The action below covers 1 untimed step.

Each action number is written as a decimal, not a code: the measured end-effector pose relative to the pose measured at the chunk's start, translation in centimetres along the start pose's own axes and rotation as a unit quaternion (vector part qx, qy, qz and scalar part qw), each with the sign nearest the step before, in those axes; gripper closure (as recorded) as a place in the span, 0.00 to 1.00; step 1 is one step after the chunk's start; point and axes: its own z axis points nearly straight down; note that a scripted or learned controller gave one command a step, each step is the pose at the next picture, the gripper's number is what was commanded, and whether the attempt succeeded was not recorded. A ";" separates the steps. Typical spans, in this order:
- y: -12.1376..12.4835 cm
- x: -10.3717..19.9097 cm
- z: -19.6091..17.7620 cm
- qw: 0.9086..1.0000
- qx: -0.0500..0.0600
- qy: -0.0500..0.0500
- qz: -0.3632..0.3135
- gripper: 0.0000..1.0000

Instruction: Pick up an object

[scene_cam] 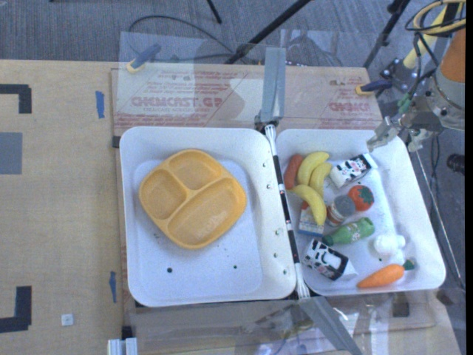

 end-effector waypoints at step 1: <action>-2.3 4.5 2.6 0.999 0.001 0.000 0.043 0.00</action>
